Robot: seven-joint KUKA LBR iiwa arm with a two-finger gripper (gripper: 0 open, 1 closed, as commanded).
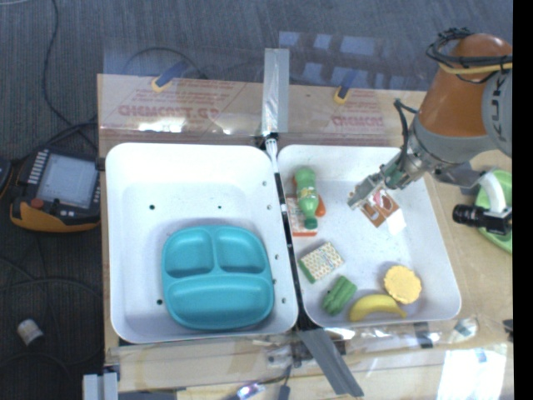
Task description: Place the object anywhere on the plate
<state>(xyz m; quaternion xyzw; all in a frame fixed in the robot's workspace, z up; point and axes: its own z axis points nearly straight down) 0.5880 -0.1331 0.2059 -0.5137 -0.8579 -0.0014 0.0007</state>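
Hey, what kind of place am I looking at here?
Probably a robotics lab set up for pick-and-place trials: a robot arm reaches over two white bins, toy food such as a banana lies in one, and a teach pendant and cables sit on the carpet.

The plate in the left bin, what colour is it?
The plate is turquoise blue, with three compartments. It shows well in the camera view from above.

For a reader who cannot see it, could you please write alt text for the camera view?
The arm's hand hovers in the right bin above a small brown-and-white packet, with toy foods nearby. A teal divided plate sits in the left bin.
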